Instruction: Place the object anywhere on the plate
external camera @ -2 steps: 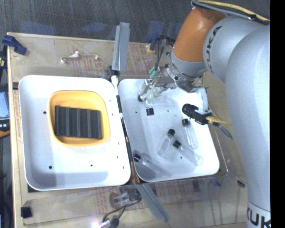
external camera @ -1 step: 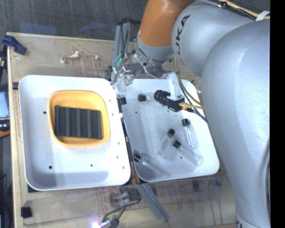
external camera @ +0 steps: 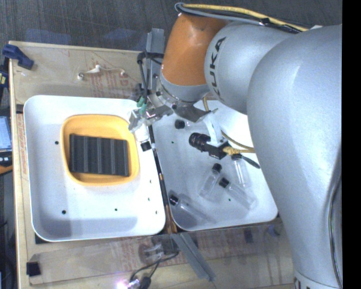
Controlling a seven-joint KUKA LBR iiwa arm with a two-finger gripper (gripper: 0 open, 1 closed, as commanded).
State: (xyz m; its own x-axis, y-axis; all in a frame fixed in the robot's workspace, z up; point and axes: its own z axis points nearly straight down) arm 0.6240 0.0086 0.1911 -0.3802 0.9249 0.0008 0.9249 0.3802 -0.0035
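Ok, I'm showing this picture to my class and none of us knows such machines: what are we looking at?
This is one picture, from a camera fixed above a bench, looking down at a slant. The big grey machine with an orange band is a robot arm, reaching in from the right. At its end is the gripper, its two-finger hand, over the border between two shallow white bins. The left bin holds a yellow plate with a dark ribbed piece on it. The right bin holds a few clear tubes with dark caps. Whether the gripper holds anything, I cannot tell.
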